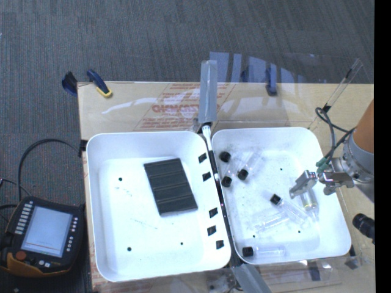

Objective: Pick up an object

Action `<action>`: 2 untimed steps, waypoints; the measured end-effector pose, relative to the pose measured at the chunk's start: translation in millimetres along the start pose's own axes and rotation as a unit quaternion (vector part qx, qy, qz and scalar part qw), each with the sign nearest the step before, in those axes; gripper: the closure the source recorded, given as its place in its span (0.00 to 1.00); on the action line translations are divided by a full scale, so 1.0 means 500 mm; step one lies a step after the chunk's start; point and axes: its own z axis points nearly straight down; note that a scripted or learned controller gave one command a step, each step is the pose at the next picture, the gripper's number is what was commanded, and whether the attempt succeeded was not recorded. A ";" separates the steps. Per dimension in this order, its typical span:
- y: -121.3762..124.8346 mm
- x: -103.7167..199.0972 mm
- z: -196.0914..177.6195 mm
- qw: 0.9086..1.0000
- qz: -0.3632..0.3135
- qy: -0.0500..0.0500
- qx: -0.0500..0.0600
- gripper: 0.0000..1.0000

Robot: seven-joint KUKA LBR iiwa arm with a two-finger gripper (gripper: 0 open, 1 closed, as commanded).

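Camera view: grey KUKA arm w/ orange band [366, 130] enters from the right edge, its two-finger metal gripper [303, 185] low over the right side of the right shallow white bin [330, 157]. Can't tell whether the fingers are apart or together; nothing visibly held between them.

Right bin holds several clear plastic tubes w/ black caps: one tube [264, 249] lying along the front edge w/ its cap toward the front-left corner, one [292, 209] near the bin's middle just below-left of the gripper, another [247, 165] toward the back-left w/ black caps [225, 157] scattered nearby close to the left wall. A further clear tube [310, 205] sits just beneath the gripper; contact can't be judged.

Left shallow white bin [98, 163] carries a dark grey ribbed rectangular block [170, 186], lying flat and angled, about mid-bin toward the back-right. Black clips [212, 213] line the divider between both bins.

Off the bench, by its front-left corner, a teach pendant w/ grey screen [43, 232]. Blue clamp w/ yellow tip [98, 83] at the bench's back-left corner.
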 end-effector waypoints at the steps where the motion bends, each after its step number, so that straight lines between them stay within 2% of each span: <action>1: 0.045 -0.045 0.231 1.000 -0.003 0.000 0.000 0.00; 2: 0.137 0.044 0.312 1.000 -0.016 0.000 -0.001 0.00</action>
